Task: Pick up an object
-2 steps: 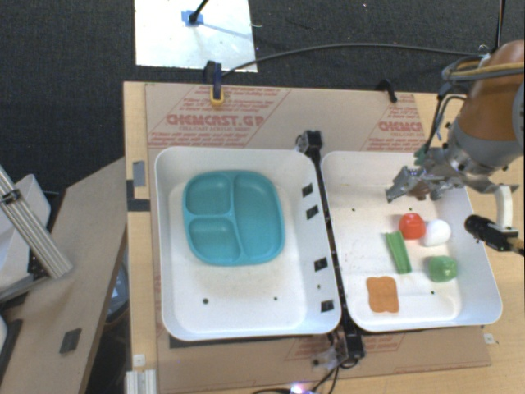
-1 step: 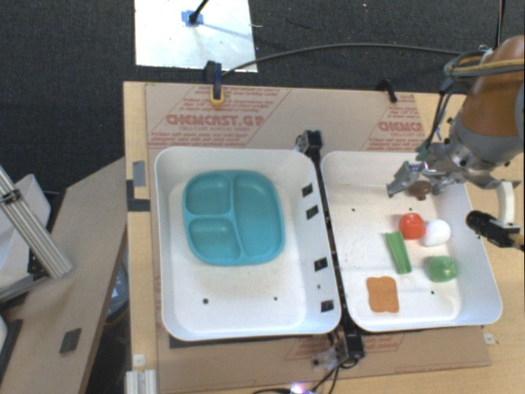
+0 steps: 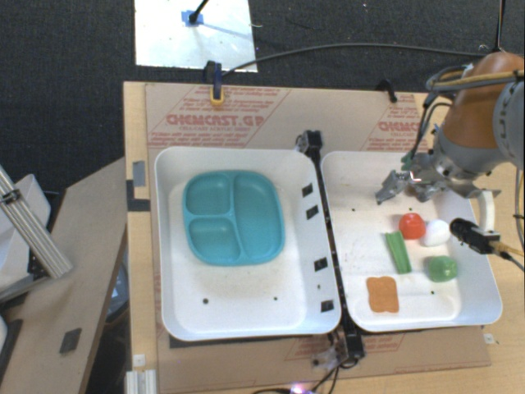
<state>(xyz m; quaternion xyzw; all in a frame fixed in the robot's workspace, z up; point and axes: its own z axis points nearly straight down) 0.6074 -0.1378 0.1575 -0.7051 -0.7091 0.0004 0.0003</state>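
Grey arm reaching in from the right, claw (image 3: 399, 185) spread wide and holding nothing over the right bin (image 3: 353, 302), red ball (image 3: 411, 225), white piece (image 3: 436, 232), green stick (image 3: 398, 252), green lump (image 3: 441, 268), orange piece (image 3: 382, 294) below it, teal plate (image 3: 233, 217) in left bin (image 3: 176, 318)

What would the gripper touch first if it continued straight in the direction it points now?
Probably the bare floor of the right bin. The gripper points down and to the view's left, away from the red ball and green stick. Its height above the floor is unclear.
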